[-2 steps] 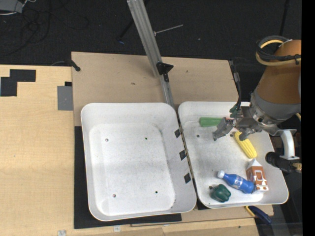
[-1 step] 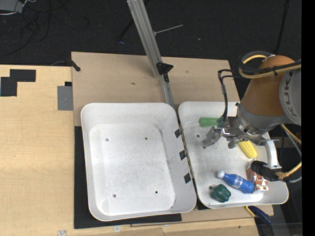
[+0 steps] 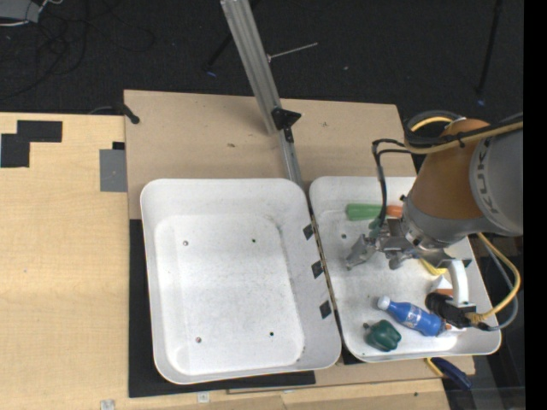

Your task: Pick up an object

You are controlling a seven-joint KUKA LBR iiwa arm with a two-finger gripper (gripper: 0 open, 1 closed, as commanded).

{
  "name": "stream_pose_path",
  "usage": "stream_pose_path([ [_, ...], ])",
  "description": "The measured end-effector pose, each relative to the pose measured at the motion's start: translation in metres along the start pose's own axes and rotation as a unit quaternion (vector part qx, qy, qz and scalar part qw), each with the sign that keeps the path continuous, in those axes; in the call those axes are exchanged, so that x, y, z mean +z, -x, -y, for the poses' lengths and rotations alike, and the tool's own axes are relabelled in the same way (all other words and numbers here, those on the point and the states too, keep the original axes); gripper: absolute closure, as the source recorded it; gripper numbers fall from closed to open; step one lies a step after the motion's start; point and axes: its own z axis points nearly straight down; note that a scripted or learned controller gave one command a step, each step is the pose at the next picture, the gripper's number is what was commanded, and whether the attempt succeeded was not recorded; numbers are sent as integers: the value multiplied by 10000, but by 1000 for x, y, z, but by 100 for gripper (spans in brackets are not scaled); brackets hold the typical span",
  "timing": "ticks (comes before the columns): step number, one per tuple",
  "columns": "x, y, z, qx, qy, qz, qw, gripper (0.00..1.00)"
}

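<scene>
The desk (image 3: 214,135) was seen to carry two white bins, the left bin (image 3: 162,229) beside the right bin (image 3: 329,203), over which the arm (image 3: 466,190) was positioned. The approach step was judged to be in hand: the jaws (image 3: 369,250) were held low above the right bin's floor with nothing visibly between them, and whether wide or narrow could not be told. As a likely target, the blue bottle (image 3: 413,316) was noted near the front rim, its long axis slanted and its white cap pointed up-left, so re-centring and wrist alignment across that axis would be required next.

Even overhead light, soft shadows (slightly grainy), dark background.
</scene>
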Motion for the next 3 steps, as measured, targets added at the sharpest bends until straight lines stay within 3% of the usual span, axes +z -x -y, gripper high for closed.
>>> stream_pose_path([
  [1,-13,2,-1,32,19,3,10000,100],
  [2,-75,-1,1,-14,60,8,10000,100],
  [3,-99,0,1,-14,46,8,10000,100],
])
